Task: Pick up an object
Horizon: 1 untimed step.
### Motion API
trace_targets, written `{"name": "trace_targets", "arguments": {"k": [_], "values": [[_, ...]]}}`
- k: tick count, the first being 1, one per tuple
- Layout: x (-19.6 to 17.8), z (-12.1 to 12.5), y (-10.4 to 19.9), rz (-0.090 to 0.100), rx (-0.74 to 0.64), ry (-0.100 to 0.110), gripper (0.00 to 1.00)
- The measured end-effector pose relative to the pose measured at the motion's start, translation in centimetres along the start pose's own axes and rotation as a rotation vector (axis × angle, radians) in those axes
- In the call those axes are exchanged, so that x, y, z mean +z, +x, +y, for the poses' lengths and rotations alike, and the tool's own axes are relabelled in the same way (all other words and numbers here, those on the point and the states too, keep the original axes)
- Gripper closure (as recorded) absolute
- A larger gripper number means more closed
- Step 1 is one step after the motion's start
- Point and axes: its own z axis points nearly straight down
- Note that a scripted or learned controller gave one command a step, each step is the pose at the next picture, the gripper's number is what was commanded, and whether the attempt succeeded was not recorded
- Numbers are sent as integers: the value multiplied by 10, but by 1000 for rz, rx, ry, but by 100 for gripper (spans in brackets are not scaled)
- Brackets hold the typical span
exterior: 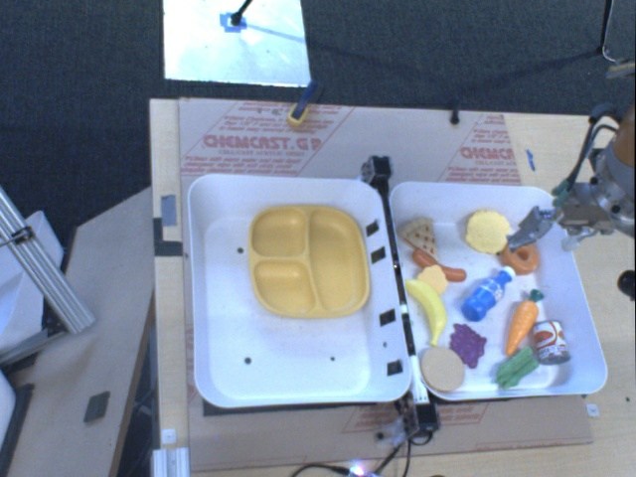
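The right bin (586, 356) holds several toy foods: a yellow round piece (488, 230), an orange ring (523, 259), a blue bottle (486, 295), a carrot (521, 324), a banana (431, 311), purple grapes (467, 343), a tan disc (442, 369), a small can (549, 341), a waffle wedge (419, 235) and a red sausage (441, 266). My gripper (527, 231) reaches in from the right and hovers just above the orange ring, beside the yellow piece. I see nothing held in it.
The left bin (214, 366) carries a yellow divided plate (308, 261). A black divider (393, 276) runs between the bins. A green toy (517, 368) lies at the right bin's front edge. A pale sheet (237, 28) lies on the dark floor behind.
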Motion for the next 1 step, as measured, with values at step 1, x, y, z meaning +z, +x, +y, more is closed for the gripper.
{"name": "trace_targets", "arguments": {"k": [1], "values": [[-6, 2, 0, -2, -3, -11, 0]]}}
